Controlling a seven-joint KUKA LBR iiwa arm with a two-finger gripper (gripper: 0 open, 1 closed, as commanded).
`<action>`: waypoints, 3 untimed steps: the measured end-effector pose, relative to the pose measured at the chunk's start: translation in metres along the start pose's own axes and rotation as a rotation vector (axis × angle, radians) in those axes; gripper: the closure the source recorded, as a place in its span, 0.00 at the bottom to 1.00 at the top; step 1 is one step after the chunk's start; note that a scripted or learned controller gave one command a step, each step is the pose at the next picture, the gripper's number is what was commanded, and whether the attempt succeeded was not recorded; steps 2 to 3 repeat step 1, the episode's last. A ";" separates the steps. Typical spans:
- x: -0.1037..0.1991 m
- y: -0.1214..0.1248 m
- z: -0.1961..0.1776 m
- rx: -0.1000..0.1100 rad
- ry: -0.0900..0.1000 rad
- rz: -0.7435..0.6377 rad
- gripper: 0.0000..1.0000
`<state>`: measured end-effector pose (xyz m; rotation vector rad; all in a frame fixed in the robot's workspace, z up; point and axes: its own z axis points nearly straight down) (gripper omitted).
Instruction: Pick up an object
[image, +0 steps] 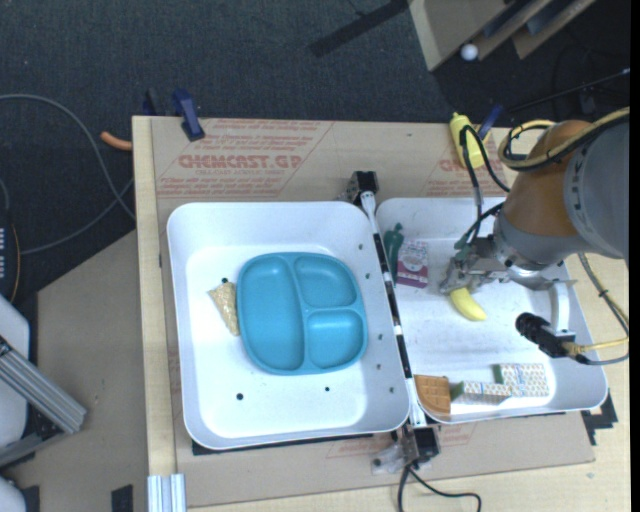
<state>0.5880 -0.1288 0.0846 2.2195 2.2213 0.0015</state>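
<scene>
Left bin (190, 300): blue divided plate (300, 310), sponge (225, 305) at its left. Right bin (430, 215): banana (465, 303) directly under jaws (465, 282); jaw state cannot be told. Keyboard (505, 385) at near wall.

A small yellow banana (466, 304) lay in the right bin (570, 395), near its middle, tilted with one end up toward the gripper (468, 276) and the other pointing to the lower right. The gripper stood just above its upper end, touching or nearly so; whether it gripped the fruit could not be told. A pink-and-white packet (412, 266) lay flat at the bin's upper left, just beside a small green thing (394, 242). Along the near wall lay a brown-orange piece (433, 394) and a long patterned packet (505, 384), side by side.
</scene>
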 end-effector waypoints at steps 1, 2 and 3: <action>0.124 0.001 -0.101 0.000 0.002 -0.002 1.00; 0.124 0.001 -0.101 0.000 0.002 -0.002 1.00; 0.124 0.001 -0.101 0.000 0.002 -0.002 1.00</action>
